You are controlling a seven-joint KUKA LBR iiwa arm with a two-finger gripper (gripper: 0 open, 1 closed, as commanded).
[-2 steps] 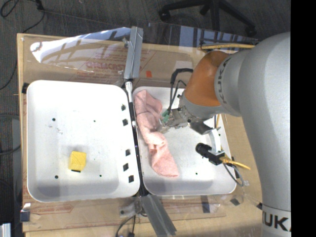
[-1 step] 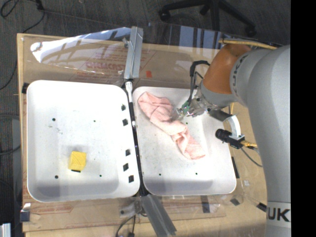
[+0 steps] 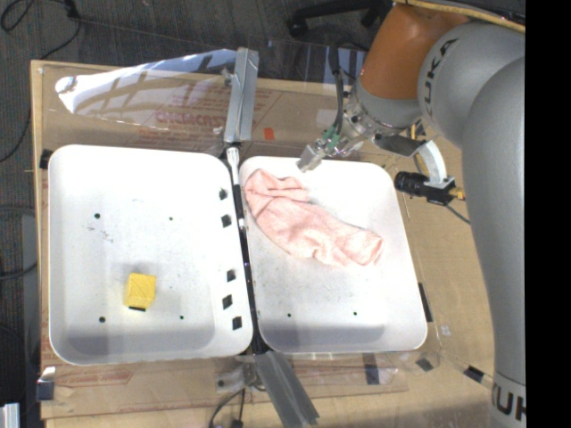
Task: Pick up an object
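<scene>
Where the brown cardboard-covered bench [image 3: 294, 114] meets dark carpet at 12 o'clock, black cables and a chair base lie on the floor. On the bench sit two shallow white plastic bins side by side, the left white bin [image 3: 89, 168] and the right white bin [image 3: 393, 319], their inner rims touching along a seam marked by small black clips. A grey metal bar [image 3: 239, 96] runs from that seam toward 12 o'clock beside a sheet of clear crinkled plastic [image 3: 134, 83].

A crumpled pink cloth towel [image 3: 308, 226] lies in the right bin, spread from 11 o'clock toward the centre, apart from every wall. A small yellow sponge block [image 3: 140, 291] rests in the left bin at about 7 o'clock, well apart from the cloth.

Reaching in from 3 o'clock, the grey arm with its orange band [image 3: 397, 47] overhangs the right bin's far corner. Its two-finger gripper [image 3: 314, 156] sits at that bin's 12 o'clock rim, just beside the towel's upper edge; whether it is spread or pressed together I cannot tell, and nothing is seen pinched in it. Bare white floor lies from 4 to 7 o'clock in the right bin
</scene>
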